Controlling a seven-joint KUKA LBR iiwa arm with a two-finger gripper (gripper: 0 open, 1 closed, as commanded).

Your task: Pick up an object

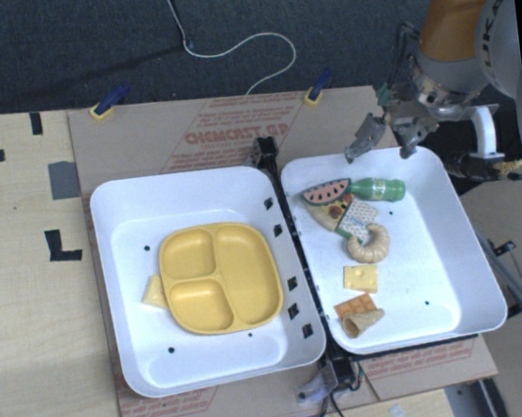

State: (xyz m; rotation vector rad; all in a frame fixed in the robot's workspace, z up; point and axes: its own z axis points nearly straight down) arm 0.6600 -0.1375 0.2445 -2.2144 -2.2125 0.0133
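Now fingers (386,139) spread wide, w/ nothing between, above green bottle (379,189) in right bin (456,254)

Grey arm (503,22), orange band, dark tool (387,140)

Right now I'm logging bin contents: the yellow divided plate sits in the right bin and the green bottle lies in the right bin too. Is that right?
Not quite. The yellow divided plate sits in the left bin, not the right one, as the camera view shows. The green bottle does lie in the right bin.
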